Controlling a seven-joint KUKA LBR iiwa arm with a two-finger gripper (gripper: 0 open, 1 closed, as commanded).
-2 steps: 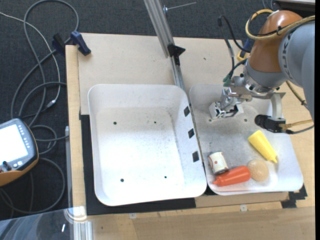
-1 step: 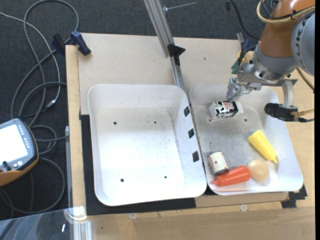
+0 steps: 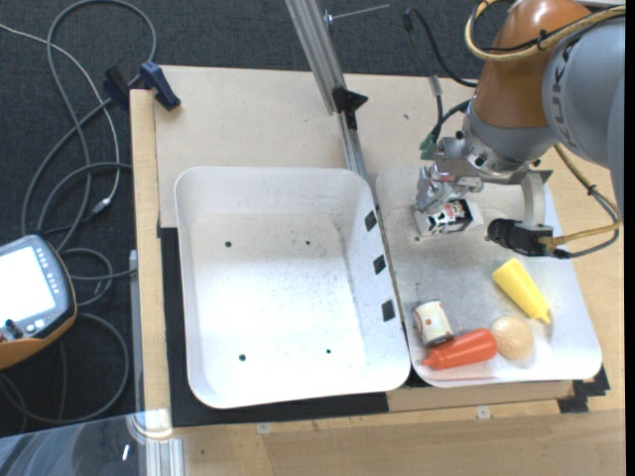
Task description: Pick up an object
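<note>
My gripper [image 3: 438,204] hangs over the far left part of the right bin [image 3: 566,365]. Directly at its tip, tilted, is a small white thing with black and red marks [image 3: 453,216]; whether it is held or just lies under the gripper I cannot tell. Toward the near side of the same bin lie a yellow tapered piece [image 3: 521,288], a beige egg-shaped thing [image 3: 513,338], an orange carrot-like piece [image 3: 461,349] and a small white can with a red mark [image 3: 433,321].
The left bin [image 3: 198,196] stands beside the right one, divided from it by a rim with black tabs [image 3: 381,264]. A metal rail [image 3: 317,48] slants in from the top. Cables and a handheld pendant [image 3: 25,296] lie off the bench at left.
</note>
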